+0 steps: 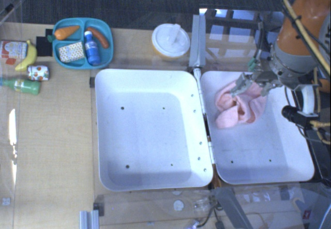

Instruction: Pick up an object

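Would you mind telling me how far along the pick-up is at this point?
Done: the claw has reached the pink cloth in the right bin. In hand: it sits right at the cloth's upper edge, though a firm grasp isn't clear. Left: lifting the cloth, which rests on the bin floor.

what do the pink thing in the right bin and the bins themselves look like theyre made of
The pink thing looks like soft cloth, matte: it lies crumpled in loose folds, with no shine. The right bin and left bin look like hard white plastic, smooth with a faint sheen and rounded moulded rims, though coated metal can't be ruled out.
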### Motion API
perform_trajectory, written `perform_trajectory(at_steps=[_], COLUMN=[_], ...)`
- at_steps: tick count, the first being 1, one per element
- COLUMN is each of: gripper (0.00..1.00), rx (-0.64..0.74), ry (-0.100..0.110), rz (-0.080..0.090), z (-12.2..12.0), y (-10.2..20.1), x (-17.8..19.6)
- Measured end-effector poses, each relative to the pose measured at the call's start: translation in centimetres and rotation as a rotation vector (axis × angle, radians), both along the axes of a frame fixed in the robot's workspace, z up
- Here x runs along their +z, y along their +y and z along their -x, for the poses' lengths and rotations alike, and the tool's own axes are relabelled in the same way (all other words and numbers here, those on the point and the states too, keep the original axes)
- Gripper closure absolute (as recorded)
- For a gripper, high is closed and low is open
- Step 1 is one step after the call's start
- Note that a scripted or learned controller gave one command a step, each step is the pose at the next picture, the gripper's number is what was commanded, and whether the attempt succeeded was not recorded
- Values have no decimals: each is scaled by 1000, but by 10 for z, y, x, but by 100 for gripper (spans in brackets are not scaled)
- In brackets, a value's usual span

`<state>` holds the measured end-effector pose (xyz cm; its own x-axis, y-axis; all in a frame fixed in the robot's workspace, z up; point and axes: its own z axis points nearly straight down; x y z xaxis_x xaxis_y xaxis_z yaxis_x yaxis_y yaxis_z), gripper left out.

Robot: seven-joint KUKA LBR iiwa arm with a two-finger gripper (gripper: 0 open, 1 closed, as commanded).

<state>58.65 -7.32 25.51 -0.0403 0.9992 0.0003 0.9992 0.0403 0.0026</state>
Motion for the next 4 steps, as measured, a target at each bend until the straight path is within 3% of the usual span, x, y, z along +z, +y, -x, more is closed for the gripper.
perform_trajectory(at_steps=[1,2,3,4], gripper=[0,0,100,100], rx=[259,255,256,222], ry=[-6,-14,-23,-3], rz=[2,6,10,2], z=[-48,-42,-45,-69], y=[-29,-18,-18,7], x=[-159,-164,-151,-69])
